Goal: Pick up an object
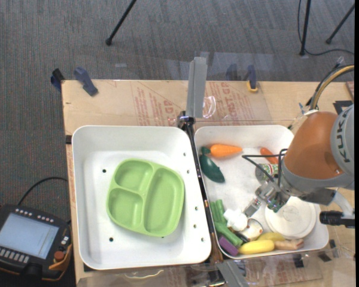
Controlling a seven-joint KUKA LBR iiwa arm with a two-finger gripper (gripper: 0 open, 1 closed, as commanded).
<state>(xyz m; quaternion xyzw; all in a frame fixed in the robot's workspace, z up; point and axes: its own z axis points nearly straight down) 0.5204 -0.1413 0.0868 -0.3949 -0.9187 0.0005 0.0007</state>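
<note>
The brown desk (125, 103) fills the middle of the frame, with red printed lettering across its upper part. Two shallow white bins rest on it side by side: the left bin (87, 160) at centre-left, the right bin (245, 130) at centre-right, edges nearly touching.

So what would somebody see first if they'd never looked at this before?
Probably the bright green tray with three sections, lying in the left bin. Next, the big orange band of the arm leaning over the right bin, where its gripper hangs above toy food like an orange carrot and a yellow banana.
</note>
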